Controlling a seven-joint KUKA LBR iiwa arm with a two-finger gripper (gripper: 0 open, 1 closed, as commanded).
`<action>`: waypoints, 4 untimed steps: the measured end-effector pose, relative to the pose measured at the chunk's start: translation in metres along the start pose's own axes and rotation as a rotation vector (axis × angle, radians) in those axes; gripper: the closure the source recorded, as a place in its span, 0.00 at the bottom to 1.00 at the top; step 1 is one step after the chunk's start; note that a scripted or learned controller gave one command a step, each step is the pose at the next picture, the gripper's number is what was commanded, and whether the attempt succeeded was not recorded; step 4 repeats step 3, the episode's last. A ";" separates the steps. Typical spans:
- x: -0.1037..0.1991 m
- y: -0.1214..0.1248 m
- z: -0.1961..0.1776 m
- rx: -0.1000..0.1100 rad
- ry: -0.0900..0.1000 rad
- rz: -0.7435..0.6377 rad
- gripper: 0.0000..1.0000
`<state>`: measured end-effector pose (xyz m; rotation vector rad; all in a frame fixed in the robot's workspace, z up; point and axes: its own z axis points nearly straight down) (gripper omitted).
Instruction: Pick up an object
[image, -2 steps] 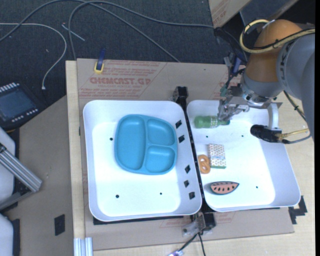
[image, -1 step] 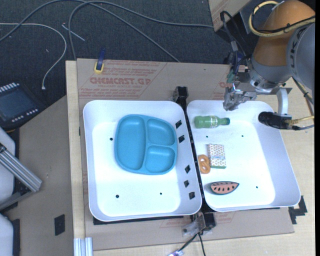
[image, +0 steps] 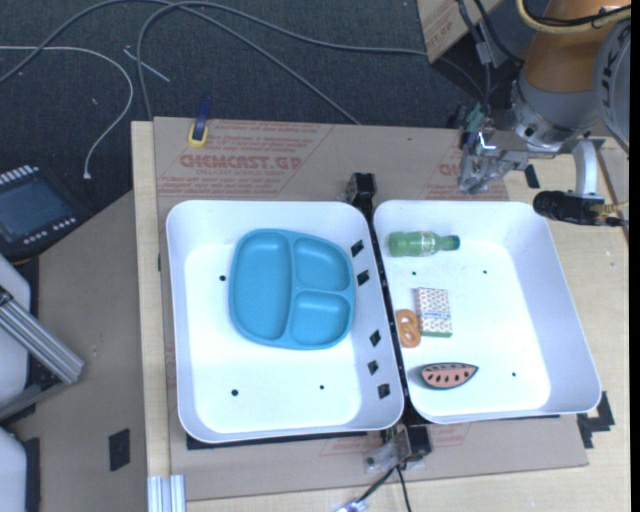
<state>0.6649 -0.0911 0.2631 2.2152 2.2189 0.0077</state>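
Above the right white bin's far edge hangs the grey, orange-banded arm's gripper; its opening I cannot tell. Near that edge lies a green plastic bottle; cardboard underlies both bins.

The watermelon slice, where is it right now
In the camera view the watermelon slice lies in the right bin, near its front edge, just below the pretzel and the small patterned packet.
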 end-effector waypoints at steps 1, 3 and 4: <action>0.042 -0.023 0.005 0.011 0.003 -0.002 1.00; 0.135 -0.052 0.006 0.011 0.002 -0.002 1.00; 0.135 -0.052 0.006 0.011 0.002 -0.002 1.00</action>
